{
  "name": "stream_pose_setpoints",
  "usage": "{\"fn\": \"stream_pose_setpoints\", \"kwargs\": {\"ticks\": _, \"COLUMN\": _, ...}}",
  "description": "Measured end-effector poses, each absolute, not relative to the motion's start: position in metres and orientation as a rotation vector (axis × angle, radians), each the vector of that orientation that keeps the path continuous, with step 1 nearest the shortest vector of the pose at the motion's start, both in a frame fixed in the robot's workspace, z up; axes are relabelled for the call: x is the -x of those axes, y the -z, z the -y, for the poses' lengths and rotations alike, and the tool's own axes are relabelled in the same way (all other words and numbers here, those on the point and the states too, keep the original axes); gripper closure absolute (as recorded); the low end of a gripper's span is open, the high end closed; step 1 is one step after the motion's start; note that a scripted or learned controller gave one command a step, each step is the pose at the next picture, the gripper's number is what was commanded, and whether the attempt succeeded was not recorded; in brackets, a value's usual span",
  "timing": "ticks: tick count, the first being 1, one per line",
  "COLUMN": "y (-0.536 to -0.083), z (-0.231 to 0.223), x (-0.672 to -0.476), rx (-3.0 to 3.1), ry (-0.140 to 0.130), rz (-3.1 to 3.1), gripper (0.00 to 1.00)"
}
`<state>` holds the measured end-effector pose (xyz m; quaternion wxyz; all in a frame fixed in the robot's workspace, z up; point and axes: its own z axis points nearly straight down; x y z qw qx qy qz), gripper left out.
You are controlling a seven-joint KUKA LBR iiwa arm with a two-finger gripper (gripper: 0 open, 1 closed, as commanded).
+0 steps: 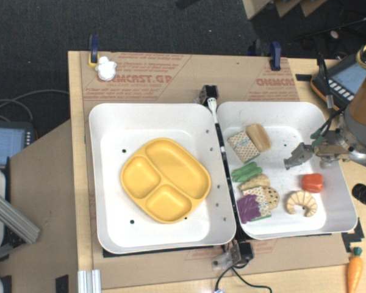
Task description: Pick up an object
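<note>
The grey metal gripper [299, 156] hangs over the right white bin [335, 221] with fingers released, holding nothing. The small red toy [312, 182] waits nearby.

A: Colours? Left bin [104, 163] white, divided plate [165, 179] yellow.
B: Right bin [335, 215] white too. Red piece [312, 182], purple piece [248, 207], green piece [247, 173], tan roll [258, 137], speckled cracker [265, 195], beige croissant [302, 202].
A: Tabletop [171, 78] brown cardboard, red print. Blue clamps [274, 55].
</note>
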<state>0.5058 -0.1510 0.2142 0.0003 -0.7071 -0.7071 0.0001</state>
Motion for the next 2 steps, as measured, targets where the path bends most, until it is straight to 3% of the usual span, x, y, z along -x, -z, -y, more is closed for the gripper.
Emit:
{"fn": "stream_pose_setpoints", "kwargs": {"ticks": 1, "y": -0.112, "z": 0.116, "x": -0.476, "rx": 2.217, "ry": -0.009, "rz": 2.214, "gripper": 0.00}}
{"fn": "stream_pose_setpoints", "kwargs": {"ticks": 2, "y": -0.089, "z": 0.094, "x": -0.482, "rx": 2.227, "ry": 0.007, "rz": 2.226, "gripper": 0.00}}
